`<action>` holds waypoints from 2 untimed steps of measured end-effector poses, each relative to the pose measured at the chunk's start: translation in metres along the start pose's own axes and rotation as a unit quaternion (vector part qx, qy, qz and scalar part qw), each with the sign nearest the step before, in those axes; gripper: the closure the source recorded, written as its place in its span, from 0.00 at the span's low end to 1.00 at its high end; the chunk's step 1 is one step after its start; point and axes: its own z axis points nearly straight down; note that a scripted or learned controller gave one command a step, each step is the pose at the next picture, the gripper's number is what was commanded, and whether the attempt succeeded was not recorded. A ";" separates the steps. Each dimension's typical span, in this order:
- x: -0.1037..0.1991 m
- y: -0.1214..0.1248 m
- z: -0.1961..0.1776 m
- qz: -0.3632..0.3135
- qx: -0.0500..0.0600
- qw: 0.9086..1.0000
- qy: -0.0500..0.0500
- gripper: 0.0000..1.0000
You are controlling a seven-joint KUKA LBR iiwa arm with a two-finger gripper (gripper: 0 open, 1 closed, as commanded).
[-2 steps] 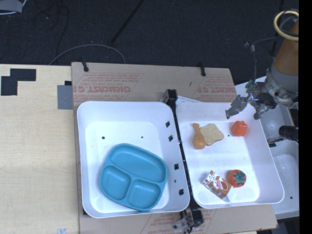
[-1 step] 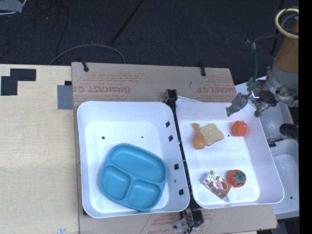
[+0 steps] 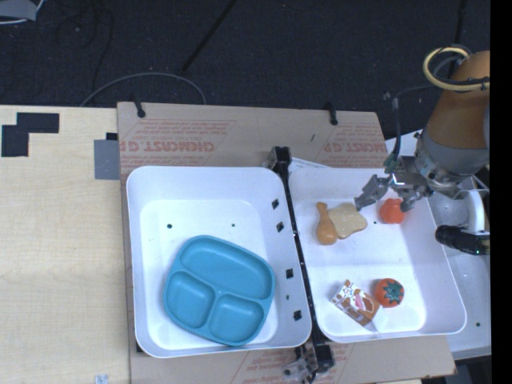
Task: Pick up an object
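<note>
My gripper (image 3: pixel 390 195) hangs over the far right part of the right bin (image 3: pixel 448 310), its fingers spread open. A small orange-red toy (image 3: pixel 391 212) lies just below and between the fingertips; neither finger is shut on it. To its left lie a tan bread-slice toy (image 3: pixel 349 220) and a brown drumstick toy (image 3: pixel 324 227), touching each other. Near the bin's front sit a red tomato toy (image 3: pixel 389 292) and a small printed packet (image 3: pixel 354 302).
The left bin (image 3: pixel 152 198) holds a blue divided plate (image 3: pixel 218 289). A black divider rail (image 3: pixel 292 246) runs between the two bins. Both bins rest on a cardboard sheet (image 3: pixel 240 134) on the bench.
</note>
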 end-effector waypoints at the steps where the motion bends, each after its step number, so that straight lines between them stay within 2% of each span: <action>1: 0.007 0.000 0.046 0.001 0.000 1.000 0.000 0.00; 2: 0.003 -0.009 0.106 0.000 0.000 1.000 0.000 0.00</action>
